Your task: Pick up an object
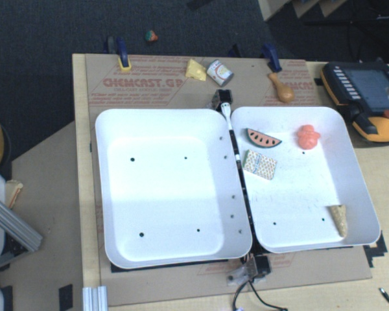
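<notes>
1. Left bin (pixel 117 128): white, shallow, on the worktop (pixel 91 83).
2. Behind the bins, on the worktop: yellow wedge (pixel 196 70), small box (pixel 220 72), wooden pear-shaped piece (pixel 281 88).
3. Right bin (pixel 350 173), touching the left one: watermelon slice (pixel 264 138) near the back, patterned packet (pixel 260 164) just in front of it.
4. Further right in that bin: pink lump (pixel 307 137) at the back, cone (pixel 339 219) at the front right corner.
5. Tool: state impossible to tell.
</notes>
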Robot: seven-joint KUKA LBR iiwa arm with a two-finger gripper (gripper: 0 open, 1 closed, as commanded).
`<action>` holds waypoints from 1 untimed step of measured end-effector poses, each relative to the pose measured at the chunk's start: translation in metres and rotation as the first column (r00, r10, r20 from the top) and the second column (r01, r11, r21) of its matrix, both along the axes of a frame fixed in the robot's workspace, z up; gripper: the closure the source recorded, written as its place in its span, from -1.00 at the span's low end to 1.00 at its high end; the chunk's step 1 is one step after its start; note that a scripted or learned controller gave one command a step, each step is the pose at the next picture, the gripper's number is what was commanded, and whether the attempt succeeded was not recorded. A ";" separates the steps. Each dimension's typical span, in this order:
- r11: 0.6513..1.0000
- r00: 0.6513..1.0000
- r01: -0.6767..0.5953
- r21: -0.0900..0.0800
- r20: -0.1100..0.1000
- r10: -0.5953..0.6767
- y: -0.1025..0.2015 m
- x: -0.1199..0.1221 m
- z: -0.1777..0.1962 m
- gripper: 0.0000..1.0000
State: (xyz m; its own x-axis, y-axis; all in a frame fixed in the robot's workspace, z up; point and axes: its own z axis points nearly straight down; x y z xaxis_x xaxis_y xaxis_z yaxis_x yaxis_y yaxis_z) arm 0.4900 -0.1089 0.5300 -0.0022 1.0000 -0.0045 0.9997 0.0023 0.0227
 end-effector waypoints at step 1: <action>1.000 0.999 0.000 0.007 -0.034 0.001 0.030 -0.012 -0.112 1.00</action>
